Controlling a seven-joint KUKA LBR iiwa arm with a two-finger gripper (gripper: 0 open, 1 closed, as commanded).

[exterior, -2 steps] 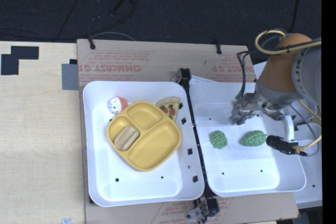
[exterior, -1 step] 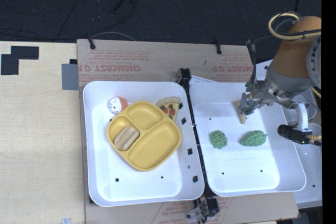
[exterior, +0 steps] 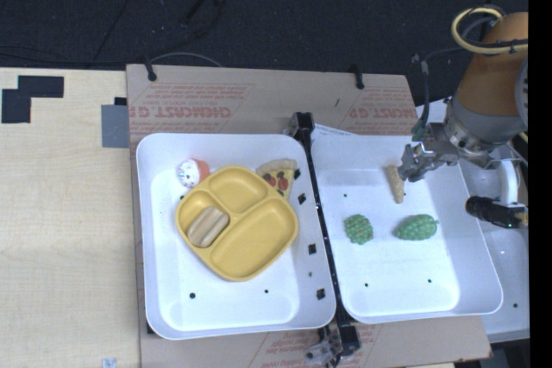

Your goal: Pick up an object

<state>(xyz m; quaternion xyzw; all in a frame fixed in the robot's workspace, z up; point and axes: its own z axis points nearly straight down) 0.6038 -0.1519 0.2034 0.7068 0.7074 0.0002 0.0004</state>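
My gripper [exterior: 414, 161] sits at the right of the frame, over the upper part of the right bin [exterior: 479, 293], and I cannot tell how it is set; it is too small and dark here. A tan stick-like piece [exterior: 396, 184] lies just below and left of it, touching or nearly so, but nothing shows it as held. If I lift now I may well come up empty, or only nudge that piece toward the bin wall. Lower in the same bin lie two green lumps, one rounder [exterior: 358, 228], one longer [exterior: 417, 227], apart from each other. In the left bin [exterior: 164, 306], the yellow divided plate [exterior: 250, 241] crowds the small toys; reaching there risks catching its rim.
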